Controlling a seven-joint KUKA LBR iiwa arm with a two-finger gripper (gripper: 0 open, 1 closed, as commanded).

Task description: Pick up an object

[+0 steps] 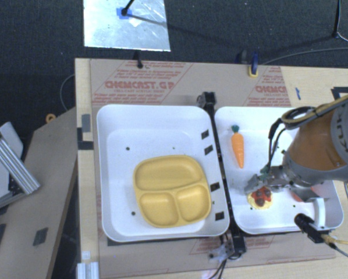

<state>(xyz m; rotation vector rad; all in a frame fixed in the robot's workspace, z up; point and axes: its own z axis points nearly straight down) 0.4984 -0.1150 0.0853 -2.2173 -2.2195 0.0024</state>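
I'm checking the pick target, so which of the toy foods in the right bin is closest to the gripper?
The small red and yellow toy food, right under the gripper. The carrot lies apart, farther up the right bin.

1. A single camera sits fixed above the bench (162,77) and looks down on it at a slant.
2. It stands far enough back to take in both white bins whole: the left bin (113,127) near the middle of the picture and the right bin (261,118) toward the right side.
3. The dark floor (34,34) fills the top of the picture, beyond the bench's far edge.
4. The arm (325,144) comes in from the right edge.
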